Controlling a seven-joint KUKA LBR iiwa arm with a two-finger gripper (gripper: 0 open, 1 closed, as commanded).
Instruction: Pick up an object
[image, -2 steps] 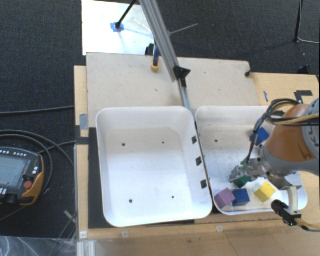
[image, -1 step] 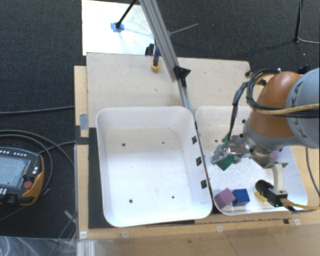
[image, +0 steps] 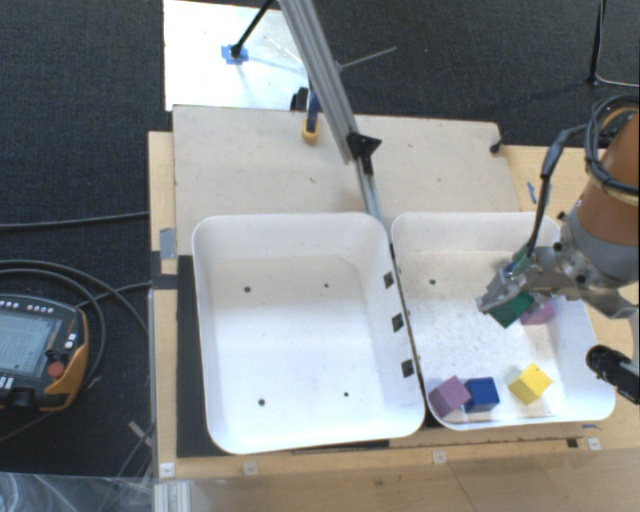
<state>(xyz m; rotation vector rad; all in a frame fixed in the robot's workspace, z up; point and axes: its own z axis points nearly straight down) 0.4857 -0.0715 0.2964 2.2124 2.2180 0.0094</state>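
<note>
Nearest to the eye is the gripper (image: 505, 303), which hangs over the right bin (image: 470, 222), and in its tip sits a green block (image: 509, 312). The grey fingers are pressed on this block from both sides, so it is clamped between them. The block is small and dark green with flat faces; its exact shape is hard to read because the fingers cover its upper part. It is over the middle of the right bin, closer to the right wall than to the left one.

Just beside the block, on its right, a pale pink thing (image: 541, 313) looks out from under the gripper. Most of it is hidden and I cannot tell what it is.

Around the gripper the bin floor is open toward the left and toward the far wall. Along the near wall three cubes lie in a row: a purple cube (image: 449, 394) touching a blue cube (image: 482, 392), and a yellow cube (image: 530, 383) a little apart on the right, turned at an angle. They are well apart from the gripper.

The arm (image: 610, 200) comes from the right and is cut off by the edge of the view. The left bin (image: 290, 222) touches the right bin along one common side. A slanted metal pole (image: 325, 80) crosses the far part of the bench (image: 300, 470) and ends where the two bins meet.
</note>
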